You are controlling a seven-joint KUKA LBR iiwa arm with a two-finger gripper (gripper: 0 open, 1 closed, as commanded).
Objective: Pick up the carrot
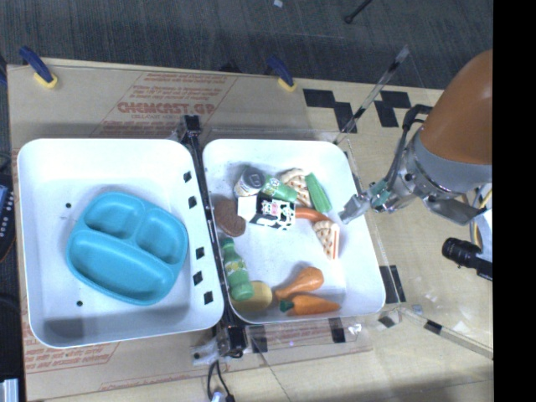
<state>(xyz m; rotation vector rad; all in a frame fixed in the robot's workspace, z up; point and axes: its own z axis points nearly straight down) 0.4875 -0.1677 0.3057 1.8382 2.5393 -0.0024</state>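
Note:
The carrot (pixel 314 306), orange with a green stub at its left end, lies flat along the front wall of the right bin (pixel 365 258). My gripper (pixel 362 203) hangs over that bin's right rim, well behind and to the right of the carrot and apart from it. Nothing shows in its grasp. The grey wrist with its orange band (pixel 461 115) rises to the right of it.
The right bin also holds an orange drumstick-like toy (pixel 299 281) just behind the carrot, green vegetables (pixel 236 276), a brown disc (pixel 228 216), a cow-print carton (pixel 274 211), a can (pixel 250 179) and a hot dog (pixel 329 238). A blue divided tray (pixel 127 246) fills the left bin.

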